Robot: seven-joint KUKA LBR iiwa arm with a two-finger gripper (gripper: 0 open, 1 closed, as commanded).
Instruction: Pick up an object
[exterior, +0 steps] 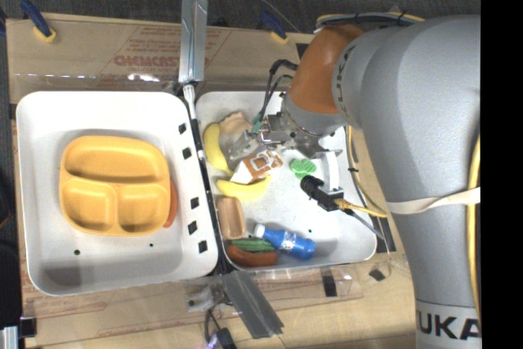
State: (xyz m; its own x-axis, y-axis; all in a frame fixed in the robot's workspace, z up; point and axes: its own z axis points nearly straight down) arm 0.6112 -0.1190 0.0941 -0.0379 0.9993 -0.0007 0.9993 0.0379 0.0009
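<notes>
The arm (409, 135) reaches over the right bin (359, 245), its tool (265, 139) low among the clutter; whether it is spread or pinching cannot be told. The step looks like closing in. The nearest banana (242, 190) lies flat, long axis roughly left-right, needing a crosswise grip.

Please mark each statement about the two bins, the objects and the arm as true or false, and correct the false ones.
1. The yellow divided tray lies in the left bin. True.
2. The blue bottle lies in the left bin. False: it lies in the right bin, near the front edge.
3. A banana lies in the right bin. True.
4. The band above the arm's wrist is green. False: it is orange.
5. The gripper is over the right bin. True.
</notes>
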